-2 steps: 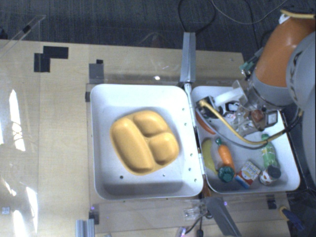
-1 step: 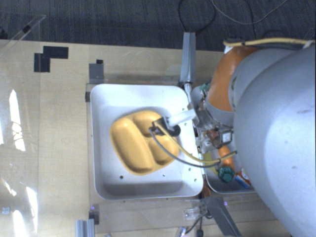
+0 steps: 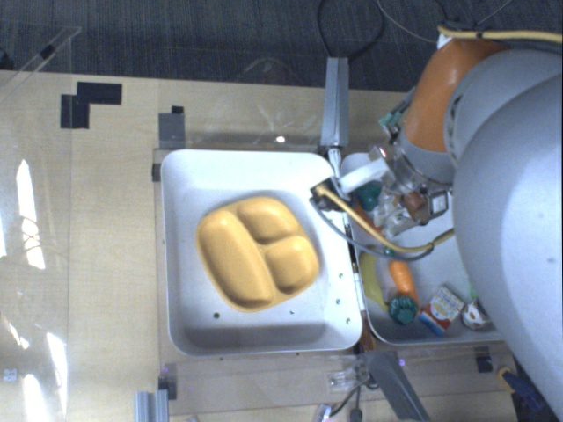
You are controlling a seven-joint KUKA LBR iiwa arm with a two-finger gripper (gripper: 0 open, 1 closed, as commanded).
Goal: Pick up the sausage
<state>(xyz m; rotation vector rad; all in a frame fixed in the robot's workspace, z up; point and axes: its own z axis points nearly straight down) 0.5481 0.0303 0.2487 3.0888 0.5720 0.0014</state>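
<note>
No lettering, number or brand can be read anywhere in this overhead view. A small carton at the lower right of the frame, lying in the right bin, carries a printed red-and-white face (too small and blurred to make out any words). Black square marks on the bench at the upper left are plain shapes, not characters.

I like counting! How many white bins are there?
2. The left bin holds a yellow tray. The right bin sits beside it, mostly hidden under the arm.
</note>
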